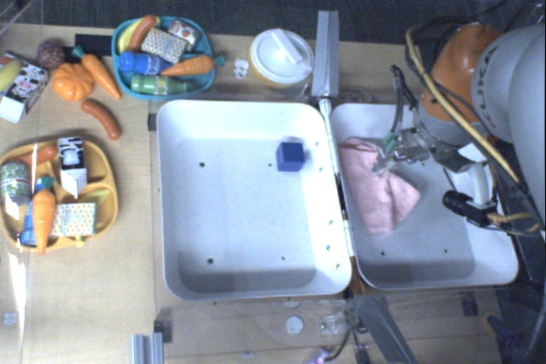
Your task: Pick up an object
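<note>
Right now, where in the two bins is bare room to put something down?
The left bin is mostly bare: only a blue cube sits near its upper right. In the right bin, the front floor below the pink cloth is free. Its upper part is crowded by the cloth and the end effector.

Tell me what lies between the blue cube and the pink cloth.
In the camera view, bare white floor of the left bin, then the two bins' touching rims, separate the blue cube from the pink cloth in the right bin.
</note>
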### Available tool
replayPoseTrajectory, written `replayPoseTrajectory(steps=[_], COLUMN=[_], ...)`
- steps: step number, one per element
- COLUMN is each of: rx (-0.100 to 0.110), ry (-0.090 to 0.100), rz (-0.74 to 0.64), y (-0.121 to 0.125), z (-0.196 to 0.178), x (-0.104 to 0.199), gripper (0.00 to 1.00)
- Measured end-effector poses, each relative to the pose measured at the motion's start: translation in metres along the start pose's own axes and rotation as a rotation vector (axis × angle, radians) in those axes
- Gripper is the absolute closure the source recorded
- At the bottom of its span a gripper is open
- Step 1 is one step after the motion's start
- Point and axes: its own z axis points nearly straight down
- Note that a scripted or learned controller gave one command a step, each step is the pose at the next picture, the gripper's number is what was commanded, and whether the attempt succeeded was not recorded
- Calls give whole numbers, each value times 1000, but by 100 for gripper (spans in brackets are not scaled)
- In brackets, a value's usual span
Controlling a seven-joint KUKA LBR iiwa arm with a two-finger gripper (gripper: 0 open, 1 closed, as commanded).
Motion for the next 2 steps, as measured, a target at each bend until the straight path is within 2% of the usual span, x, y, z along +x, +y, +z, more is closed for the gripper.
replayPoseTrajectory(steps=[1,2], rx=[0,-11], ry=[0,-2], rz=[0,-29], y=[0,3], z=[0,27], x=[0,-23], gripper=[0,0])
